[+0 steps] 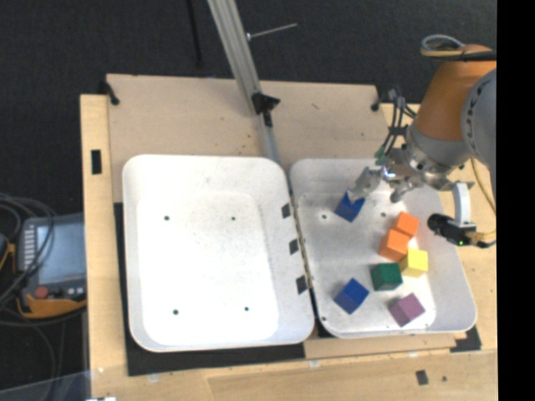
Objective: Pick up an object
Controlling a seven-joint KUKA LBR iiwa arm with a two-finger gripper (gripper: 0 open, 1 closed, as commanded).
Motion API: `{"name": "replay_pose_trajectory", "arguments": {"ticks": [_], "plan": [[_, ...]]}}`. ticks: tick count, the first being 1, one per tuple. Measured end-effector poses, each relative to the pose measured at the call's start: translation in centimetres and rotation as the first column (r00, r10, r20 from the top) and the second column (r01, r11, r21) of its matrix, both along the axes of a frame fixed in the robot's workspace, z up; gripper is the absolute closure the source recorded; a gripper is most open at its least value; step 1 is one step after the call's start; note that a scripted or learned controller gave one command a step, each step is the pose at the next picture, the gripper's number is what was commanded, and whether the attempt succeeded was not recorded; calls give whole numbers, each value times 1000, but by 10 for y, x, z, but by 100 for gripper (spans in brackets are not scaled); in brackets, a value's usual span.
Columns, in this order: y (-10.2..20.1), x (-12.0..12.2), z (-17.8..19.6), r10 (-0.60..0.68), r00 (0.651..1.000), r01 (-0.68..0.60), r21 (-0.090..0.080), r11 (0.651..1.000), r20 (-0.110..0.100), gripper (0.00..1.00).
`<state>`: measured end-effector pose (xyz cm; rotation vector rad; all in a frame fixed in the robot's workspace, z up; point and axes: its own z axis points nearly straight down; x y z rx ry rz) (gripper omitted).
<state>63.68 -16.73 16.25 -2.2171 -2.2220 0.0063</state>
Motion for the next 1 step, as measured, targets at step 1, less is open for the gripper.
{"name": "replay_pose_trajectory", "arguments": {"ticks": [1], "plan": [[0, -11, -53, -2, 1000, 2, 0, 1000, 1, 0]]}}
